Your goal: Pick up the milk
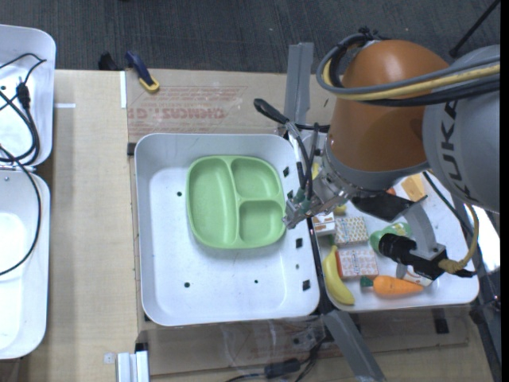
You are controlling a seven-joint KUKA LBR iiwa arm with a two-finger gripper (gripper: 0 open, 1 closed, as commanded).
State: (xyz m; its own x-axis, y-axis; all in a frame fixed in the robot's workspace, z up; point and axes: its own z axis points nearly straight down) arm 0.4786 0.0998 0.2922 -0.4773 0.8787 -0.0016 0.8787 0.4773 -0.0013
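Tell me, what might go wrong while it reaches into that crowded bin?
The right bin is crowded: the banana, carrot and small patterned boxes lie packed together, so the gripper could catch the wrong item. The arm also hides much of that bin from the camera, so I cannot pick out the milk.

Plate (235, 201) in left bin (163, 269)
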